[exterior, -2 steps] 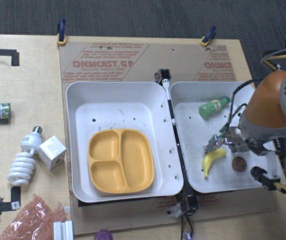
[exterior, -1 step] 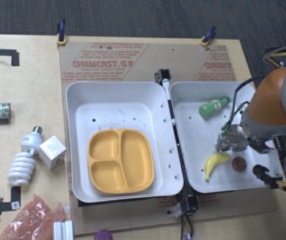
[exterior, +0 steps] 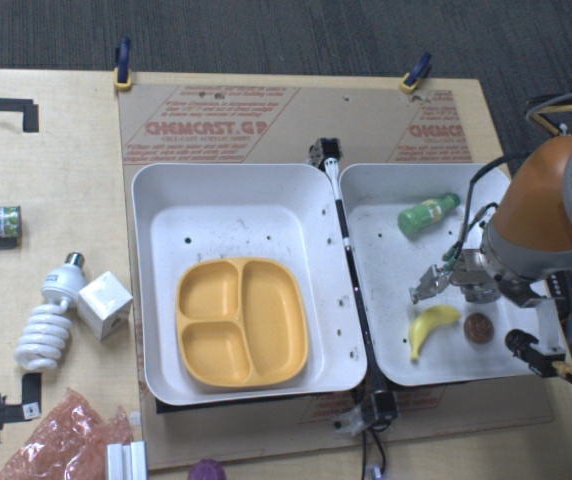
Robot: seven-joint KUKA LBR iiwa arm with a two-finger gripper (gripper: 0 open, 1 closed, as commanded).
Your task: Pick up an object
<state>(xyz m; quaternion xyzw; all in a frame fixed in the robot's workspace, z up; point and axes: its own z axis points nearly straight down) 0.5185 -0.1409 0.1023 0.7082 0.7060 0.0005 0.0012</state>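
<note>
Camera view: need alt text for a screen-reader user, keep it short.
The grey arm's hand hovers low in the right white bin, just above a banana, with a green bottle and a small brown round object close by. The left white bin holds a yellow divided plate.

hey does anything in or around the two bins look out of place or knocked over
Only small things. The green bottle lies on its side in the right bin instead of upright. Outside the bins, a spiral light bulb lies loose on the bench beside a small white box. Nothing looks spilled or broken.
</note>
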